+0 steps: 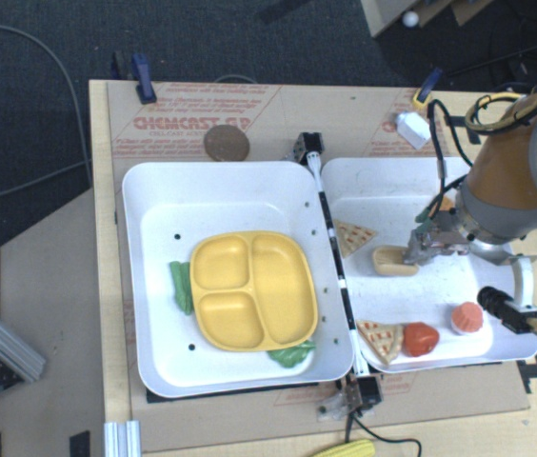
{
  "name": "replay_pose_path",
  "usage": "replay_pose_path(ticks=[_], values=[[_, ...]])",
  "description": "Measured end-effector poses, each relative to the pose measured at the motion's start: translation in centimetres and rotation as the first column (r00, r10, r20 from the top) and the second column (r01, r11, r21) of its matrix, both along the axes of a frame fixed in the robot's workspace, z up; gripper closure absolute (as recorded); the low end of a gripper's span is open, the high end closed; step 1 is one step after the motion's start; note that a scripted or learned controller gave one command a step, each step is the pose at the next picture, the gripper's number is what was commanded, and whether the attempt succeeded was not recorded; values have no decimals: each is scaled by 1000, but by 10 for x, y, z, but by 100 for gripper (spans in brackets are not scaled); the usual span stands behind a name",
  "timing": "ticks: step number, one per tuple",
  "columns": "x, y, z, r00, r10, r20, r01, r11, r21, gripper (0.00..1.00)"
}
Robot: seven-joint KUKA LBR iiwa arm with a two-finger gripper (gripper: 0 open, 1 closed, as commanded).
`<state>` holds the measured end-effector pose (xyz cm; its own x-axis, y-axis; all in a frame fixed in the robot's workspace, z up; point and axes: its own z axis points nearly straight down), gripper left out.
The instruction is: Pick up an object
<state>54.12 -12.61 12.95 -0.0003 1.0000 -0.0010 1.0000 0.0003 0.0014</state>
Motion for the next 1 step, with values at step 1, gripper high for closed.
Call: replay_pose_path(ticks=[1], values=[[0,0,0,1000,1,-2,-1,1000,0,0]])
